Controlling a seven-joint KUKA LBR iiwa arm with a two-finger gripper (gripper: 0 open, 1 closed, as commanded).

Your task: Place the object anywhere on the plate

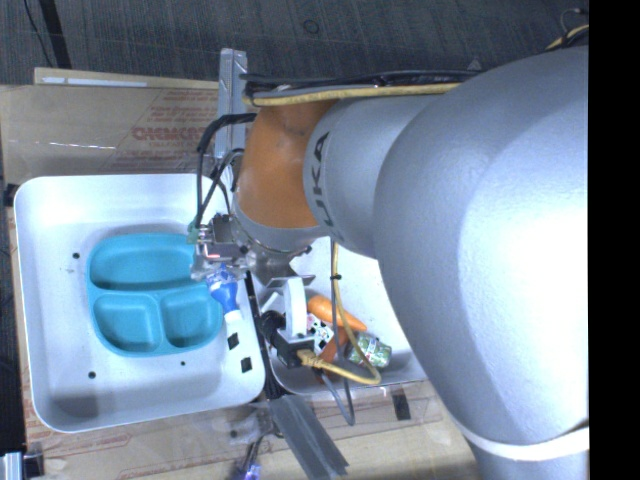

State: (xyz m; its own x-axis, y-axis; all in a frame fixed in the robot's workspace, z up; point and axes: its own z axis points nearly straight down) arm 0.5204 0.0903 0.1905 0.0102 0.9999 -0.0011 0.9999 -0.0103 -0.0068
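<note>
Arm [450, 218] hides most of right bin [395, 363]. Gripper [222, 268] at blue plate's [150, 303] right edge in left bin [50, 268]; grip state unreadable. Orange object [335, 313] in right bin, partly covered.

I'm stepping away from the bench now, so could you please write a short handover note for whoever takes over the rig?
End effector: low over the divide between the bins, beside the plate; grip state unclear.
Blue plate: three compartments, lying in the left bin, nothing on it.
Right bin: an orange object and a small greenish item, mostly hidden by the arm.
Done: nothing placed yet.
Left: get an object onto the plate.
</note>
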